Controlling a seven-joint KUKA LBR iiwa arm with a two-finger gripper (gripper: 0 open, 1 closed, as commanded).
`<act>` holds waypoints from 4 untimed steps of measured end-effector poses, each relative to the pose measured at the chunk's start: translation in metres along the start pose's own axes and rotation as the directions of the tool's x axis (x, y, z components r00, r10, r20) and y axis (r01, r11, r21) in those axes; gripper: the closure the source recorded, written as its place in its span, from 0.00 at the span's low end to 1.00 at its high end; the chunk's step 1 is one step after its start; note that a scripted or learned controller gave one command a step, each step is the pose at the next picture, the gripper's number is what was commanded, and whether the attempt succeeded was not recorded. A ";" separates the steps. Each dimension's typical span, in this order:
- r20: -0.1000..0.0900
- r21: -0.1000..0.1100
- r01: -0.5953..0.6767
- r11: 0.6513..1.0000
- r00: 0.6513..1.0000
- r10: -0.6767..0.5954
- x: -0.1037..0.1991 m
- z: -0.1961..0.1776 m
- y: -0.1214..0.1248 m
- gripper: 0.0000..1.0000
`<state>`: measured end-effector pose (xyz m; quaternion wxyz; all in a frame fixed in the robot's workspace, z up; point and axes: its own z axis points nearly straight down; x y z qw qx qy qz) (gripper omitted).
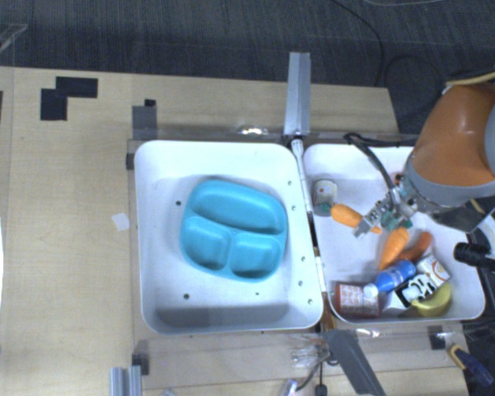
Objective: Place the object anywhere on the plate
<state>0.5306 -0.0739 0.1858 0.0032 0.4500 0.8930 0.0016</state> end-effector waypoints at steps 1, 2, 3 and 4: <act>0.000 0.000 0.324 0.946 0.946 -0.324 0.031 0.000 0.043 1.00; 0.002 -0.003 0.485 0.874 0.874 -0.485 0.053 -0.045 0.145 1.00; 0.001 -0.003 0.485 0.875 0.875 -0.485 0.053 -0.045 0.145 0.00; 0.009 -0.009 0.487 0.873 0.873 -0.487 0.053 -0.058 0.148 1.00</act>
